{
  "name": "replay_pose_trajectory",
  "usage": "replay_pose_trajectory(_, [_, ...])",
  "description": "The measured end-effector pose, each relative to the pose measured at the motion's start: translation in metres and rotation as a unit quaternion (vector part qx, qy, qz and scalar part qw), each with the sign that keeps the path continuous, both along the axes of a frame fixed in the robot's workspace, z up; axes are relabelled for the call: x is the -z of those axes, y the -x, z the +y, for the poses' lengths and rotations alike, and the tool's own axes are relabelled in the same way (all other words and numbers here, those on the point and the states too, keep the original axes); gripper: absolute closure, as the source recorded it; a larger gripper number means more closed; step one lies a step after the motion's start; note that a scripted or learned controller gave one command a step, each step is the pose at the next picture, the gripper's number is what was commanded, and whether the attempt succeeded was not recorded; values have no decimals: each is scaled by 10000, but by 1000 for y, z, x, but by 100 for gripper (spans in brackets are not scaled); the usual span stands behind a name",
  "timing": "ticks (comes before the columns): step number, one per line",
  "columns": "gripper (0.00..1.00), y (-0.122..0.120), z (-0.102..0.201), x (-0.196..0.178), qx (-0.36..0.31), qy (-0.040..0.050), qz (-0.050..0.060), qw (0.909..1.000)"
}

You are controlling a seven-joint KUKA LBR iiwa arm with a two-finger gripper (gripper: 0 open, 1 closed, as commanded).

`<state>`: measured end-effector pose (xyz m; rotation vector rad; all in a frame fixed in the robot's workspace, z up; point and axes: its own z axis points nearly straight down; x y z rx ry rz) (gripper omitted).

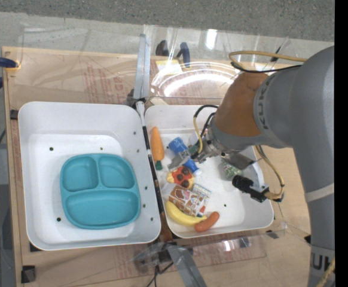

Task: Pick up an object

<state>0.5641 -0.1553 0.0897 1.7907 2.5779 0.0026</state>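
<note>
A wooden bench carries two shallow white bins side by side under clear plastic sheeting, with grey floor beyond its far edge. In the left bin, toward its near side, lies a teal divided plate, its large compartment nearest the front rim and two smaller ones behind. The right bin holds the clutter. At its near edge a small sausage lies with its long axis slanting from near left to far right, touching the tip of a banana whose curve runs along the front, from the left wall toward the sausage. Resting on the banana is a printed snack packet, and just behind that a red and yellow toy. Farther back, against the bin's left wall, a carrot lies with its long axis running near to far, its narrower end pointing toward the near edge. To its right a blue block sits close to the gripper, which is low among the blue and red pieces at the bin's middle; how its fingers stand, and whether anything is caught in them, cannot be told from this slant. A black cylindrical part juts from the wrist toward the bin's right wall. The grey arm with its orange band looms over the far right corner.
</note>
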Motion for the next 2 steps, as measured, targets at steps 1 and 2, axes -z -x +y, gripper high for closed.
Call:
replay_pose_trajectory(1, [100,0,-2,-11,2,10,-7,10000])
replay_pose_trajectory(2, [100,-31,24,-153,607,5,-6,9982])
